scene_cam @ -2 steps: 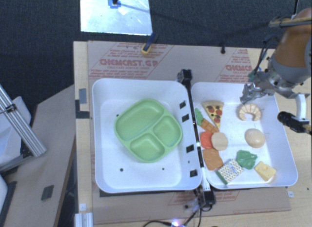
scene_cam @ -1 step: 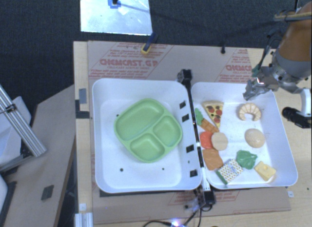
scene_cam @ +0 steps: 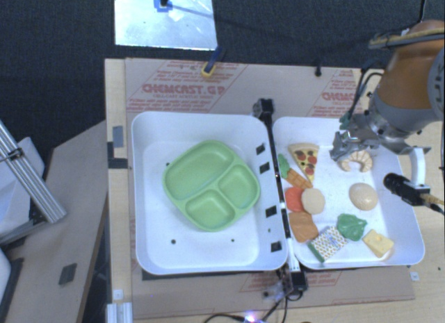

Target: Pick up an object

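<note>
Beige croissant (scene_cam: 359, 160) sits right beneath the tool (scene_cam: 350, 144) (its opening I cannot tell), so descend squarely, straddling it.

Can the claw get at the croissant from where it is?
Probably yes. The claw hangs right above the croissant in the right bin. The pizza slice and egg lie apart from it, leaving room.

Our camera: fixed above the bench (scene_cam: 174, 78), looking down aslant
Our range: both bins (scene_cam: 149, 196) framed whole
</note>
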Motion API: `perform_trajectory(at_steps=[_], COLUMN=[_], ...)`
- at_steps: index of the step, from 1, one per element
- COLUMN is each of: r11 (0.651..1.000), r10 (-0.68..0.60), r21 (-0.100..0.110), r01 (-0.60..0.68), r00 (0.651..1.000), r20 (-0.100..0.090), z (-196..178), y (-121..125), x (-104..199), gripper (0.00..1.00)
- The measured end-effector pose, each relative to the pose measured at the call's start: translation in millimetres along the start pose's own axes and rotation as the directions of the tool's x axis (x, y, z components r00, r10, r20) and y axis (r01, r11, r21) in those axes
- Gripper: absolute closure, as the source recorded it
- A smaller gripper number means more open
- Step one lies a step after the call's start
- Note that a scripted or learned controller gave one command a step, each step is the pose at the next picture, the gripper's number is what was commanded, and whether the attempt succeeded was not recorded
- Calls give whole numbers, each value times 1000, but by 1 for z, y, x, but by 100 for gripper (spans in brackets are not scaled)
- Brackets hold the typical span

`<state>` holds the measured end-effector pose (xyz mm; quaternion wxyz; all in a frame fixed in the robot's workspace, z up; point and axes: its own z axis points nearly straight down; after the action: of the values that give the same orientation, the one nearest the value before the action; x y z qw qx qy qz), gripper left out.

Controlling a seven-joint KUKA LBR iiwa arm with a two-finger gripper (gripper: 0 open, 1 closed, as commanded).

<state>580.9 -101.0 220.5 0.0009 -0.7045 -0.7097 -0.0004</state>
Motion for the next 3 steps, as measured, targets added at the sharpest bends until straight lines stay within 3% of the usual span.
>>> perform_trajectory(at_steps=[1,3], r11=[1000,1000], r10=[-1,7], r21=[-1,-1], r01=[1,-7], r00=[1000,1000], r20=[0,2], z=[-1,6], y=[-21,-19], x=[45,33], gripper=[100,100])
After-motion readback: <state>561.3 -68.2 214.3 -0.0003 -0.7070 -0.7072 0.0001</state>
